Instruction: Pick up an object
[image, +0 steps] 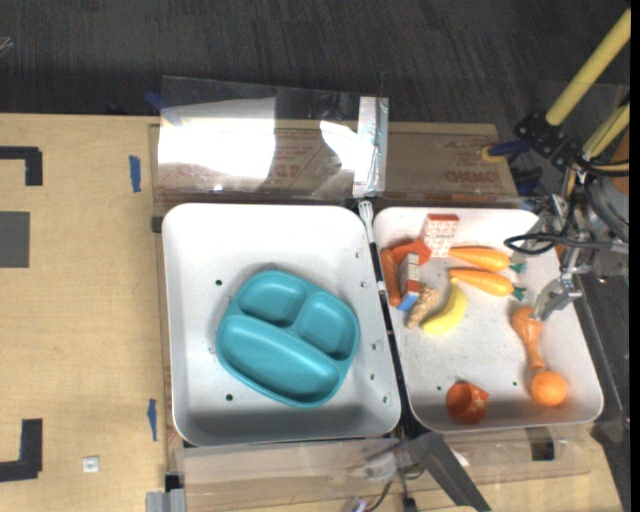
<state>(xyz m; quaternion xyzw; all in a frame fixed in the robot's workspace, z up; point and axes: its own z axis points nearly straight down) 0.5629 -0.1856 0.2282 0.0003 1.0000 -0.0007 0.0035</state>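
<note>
The right white bin (500, 355) holds several toy foods. Two orange carrots (480, 258) (486, 283) lie at its back, next to a red and white carton (440, 232). A yellow banana (447, 311) and a red-orange packet (404, 274) lie by its left wall. Near the right wall are an elongated orange piece (529, 335) and an orange ball (548, 388). A red round fruit (466, 400) sits at the front. My gripper (551, 300) hangs over the bin's right side, just above the upper end of the elongated orange piece. Nothing is visibly held.
The left white bin (200, 250) holds a teal divided plate (288, 336). A raised ridge (382, 310) separates the two bins. Cables and arm hardware (570, 235) crowd the right bin's back right corner. Clear plastic sheeting (270, 150) stands behind the left bin.
</note>
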